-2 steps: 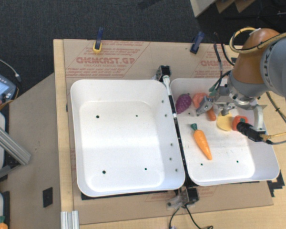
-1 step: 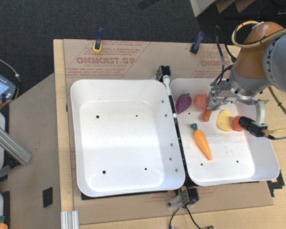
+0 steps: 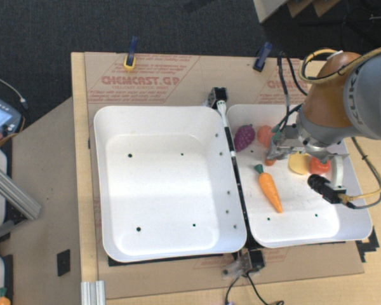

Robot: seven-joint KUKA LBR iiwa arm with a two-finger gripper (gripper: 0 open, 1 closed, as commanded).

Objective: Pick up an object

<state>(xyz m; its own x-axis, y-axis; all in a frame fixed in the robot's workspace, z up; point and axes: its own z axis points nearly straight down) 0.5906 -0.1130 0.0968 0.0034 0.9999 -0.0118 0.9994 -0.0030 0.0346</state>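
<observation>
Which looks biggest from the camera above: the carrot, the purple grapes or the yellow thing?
1. carrot, clearly the longest.
2. purple grapes.
3. yellow thing, though the arm hides part of it, so this last place is unsure.

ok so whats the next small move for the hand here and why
Probably a short drop straight down. The hand sits low in the right bin, among the peach-coloured piece, yellow piece and purple grapes, with no item seen in it. The carrot lies apart, nearer the front.
</observation>
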